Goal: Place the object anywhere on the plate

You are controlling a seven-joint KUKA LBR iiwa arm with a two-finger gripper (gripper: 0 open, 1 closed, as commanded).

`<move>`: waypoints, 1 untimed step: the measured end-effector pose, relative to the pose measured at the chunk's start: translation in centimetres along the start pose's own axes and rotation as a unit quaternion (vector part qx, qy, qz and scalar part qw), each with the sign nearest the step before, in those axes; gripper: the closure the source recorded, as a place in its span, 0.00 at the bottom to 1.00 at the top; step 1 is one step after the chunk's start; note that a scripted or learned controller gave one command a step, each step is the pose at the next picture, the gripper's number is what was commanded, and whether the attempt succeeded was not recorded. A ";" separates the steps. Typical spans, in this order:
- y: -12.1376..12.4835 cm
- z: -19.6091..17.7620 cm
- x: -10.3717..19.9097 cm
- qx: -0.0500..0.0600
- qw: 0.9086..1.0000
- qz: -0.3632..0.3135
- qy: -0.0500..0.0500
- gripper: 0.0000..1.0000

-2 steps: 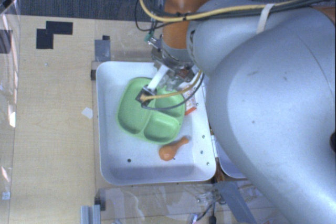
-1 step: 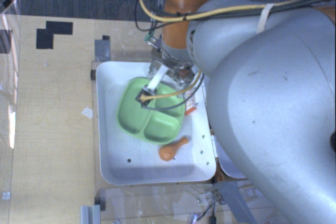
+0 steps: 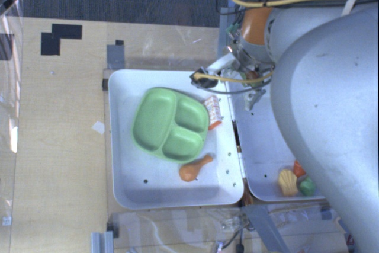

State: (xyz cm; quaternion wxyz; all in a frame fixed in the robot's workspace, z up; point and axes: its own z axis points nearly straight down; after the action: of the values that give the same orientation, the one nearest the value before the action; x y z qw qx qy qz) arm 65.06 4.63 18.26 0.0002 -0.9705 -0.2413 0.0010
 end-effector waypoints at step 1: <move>-0.1 -0.9 0.2 0.000 1.000 -0.007 -0.001 1.00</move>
State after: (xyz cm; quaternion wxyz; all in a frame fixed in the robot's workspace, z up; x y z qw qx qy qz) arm 65.16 4.85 19.15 0.0001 -0.9688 -0.2478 0.0020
